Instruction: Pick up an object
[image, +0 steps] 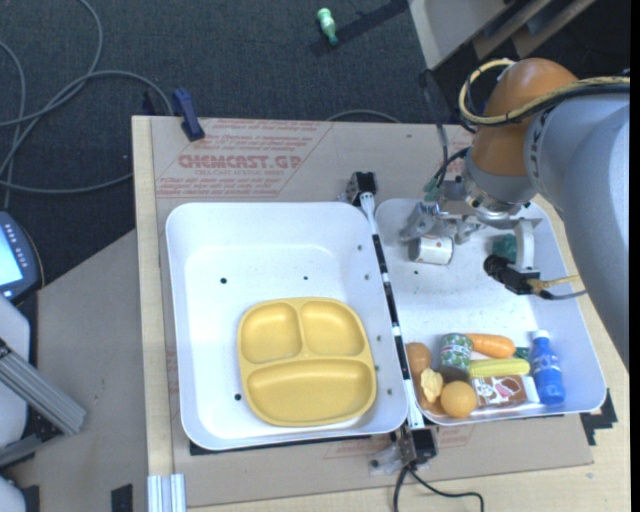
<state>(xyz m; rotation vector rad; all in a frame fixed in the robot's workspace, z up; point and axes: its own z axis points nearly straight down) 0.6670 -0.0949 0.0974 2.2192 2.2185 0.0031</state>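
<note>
A grey robot arm with an orange band reaches in from the right, and its gripper (437, 238) hangs over the far part of the right bin (580, 330), which is the landmark here. From above, whether the gripper is open or closed cannot be told, and nothing is seen held in it. A small pale cylinder-like part sits at its tip, close to the bin floor. The things to pick lie heaped in the bin's near corner, well apart from the gripper, toward the viewer and slightly right of it. The carrot (490, 345), orange and tapered, lies with its long axis running across the bin, left to right. Just beside it, at the bin's right wall, is a blue bottle (546, 368) lying lengthwise toward the viewer. An orange (459, 399), round and smooth, rests at the near rim. All look like hard, glossy plastic toys. Across the bin's left wall, a yellow tray (305, 362) with three compartments sits in the left bin (200, 240).
</note>
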